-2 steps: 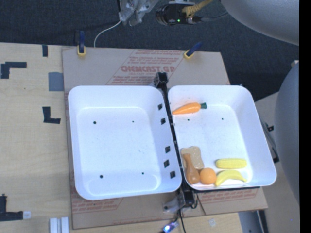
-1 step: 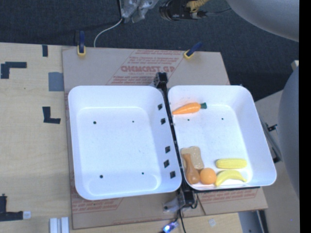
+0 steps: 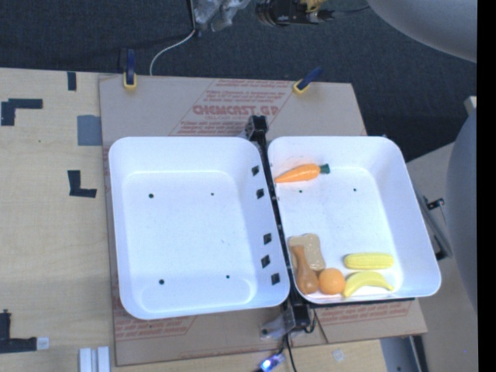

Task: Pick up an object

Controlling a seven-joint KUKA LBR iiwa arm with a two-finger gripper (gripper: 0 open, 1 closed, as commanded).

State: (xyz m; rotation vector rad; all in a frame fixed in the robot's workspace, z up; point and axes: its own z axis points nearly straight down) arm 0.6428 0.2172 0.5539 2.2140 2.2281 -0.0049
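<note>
you've got two white bins side by side on the table (image 3: 46,208), sitting on a brown board (image 3: 232,107) with red print on it. the left bin (image 3: 124,231) has nothing but a few small dark dots on its floor. the right bin (image 3: 403,208) holds all the stuff.

at about 11 o'clock in the right bin there's a carrot (image 3: 298,173), lying roughly flat with its green end pointing toward 3 o'clock, close to the wall shared with the left bin. down at around 7 o'clock there's a tan bread-like piece (image 3: 307,252) with a brownish thing right against its left side, can't tell what that one is. an orange (image 3: 332,281) sits just below it, touching or nearly so. next to the orange at 5 o'clock are a corn cob (image 3: 367,261) and a banana (image 3: 367,284), the corn just above the banana, pretty much touching.

the grey arm (image 3: 434,6) looms blurry at the top right corner and along the right edge. i can't tell the end effector's state from this, it's not something you can make out here.

two clamps (image 3: 129,74) pin the board's far edge, and a white cable runs off at 12 o'clock.
</note>
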